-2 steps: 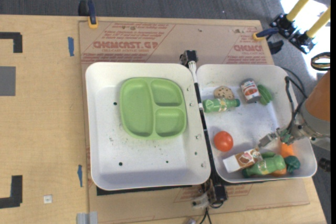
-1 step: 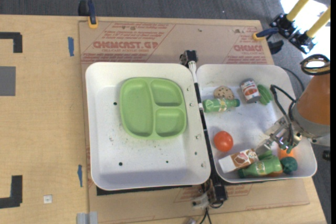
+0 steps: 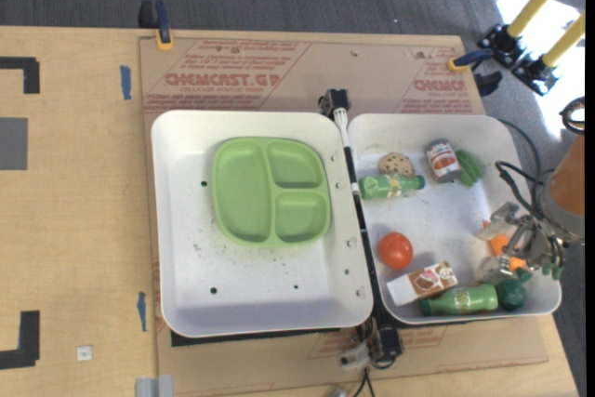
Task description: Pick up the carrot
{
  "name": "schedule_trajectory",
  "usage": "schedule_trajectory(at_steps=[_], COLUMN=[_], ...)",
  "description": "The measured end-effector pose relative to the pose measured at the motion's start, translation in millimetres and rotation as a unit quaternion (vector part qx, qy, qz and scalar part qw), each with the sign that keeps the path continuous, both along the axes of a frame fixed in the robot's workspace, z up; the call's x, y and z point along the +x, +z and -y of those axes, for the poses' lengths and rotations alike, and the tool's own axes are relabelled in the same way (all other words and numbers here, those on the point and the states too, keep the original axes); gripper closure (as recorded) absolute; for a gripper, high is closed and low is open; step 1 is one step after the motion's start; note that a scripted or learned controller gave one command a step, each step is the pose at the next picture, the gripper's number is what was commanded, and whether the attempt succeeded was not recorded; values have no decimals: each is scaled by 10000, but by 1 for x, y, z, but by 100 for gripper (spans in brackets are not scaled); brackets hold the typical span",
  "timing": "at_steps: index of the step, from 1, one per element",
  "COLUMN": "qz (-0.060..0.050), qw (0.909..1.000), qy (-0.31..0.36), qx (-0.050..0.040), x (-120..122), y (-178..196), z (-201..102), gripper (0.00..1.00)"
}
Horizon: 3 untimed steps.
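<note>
Left bin (image 3: 177,228) holding green plate (image 3: 270,189), right bin (image 3: 437,135) cluttered, tool (image 3: 517,248) state unclear

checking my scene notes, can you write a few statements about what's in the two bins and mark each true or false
1. The green divided plate sits in the left bin. True.
2. The tomato lies on the plate. False: it is in the right bin.
3. The gripper is over the right bin, at its right side. True.
4. The cookie lies in the left bin. False: it is in the right bin, near the green bottle.
</note>
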<state>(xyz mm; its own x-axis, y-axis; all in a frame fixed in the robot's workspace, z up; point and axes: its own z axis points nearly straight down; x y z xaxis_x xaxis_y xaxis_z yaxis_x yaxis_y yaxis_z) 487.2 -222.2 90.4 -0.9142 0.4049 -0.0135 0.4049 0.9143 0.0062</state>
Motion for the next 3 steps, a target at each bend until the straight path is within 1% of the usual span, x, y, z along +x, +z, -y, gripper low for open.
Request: schedule_trajectory(at_steps=[1,2,3], qz=[-18,25,-56], qw=[10000,9947,9884], qy=[4,-1023,-1519], qx=[4,-30,16], x=[0,-2,15], y=[11,2,95], z=[0,-72,-151], gripper=[100,100,100])
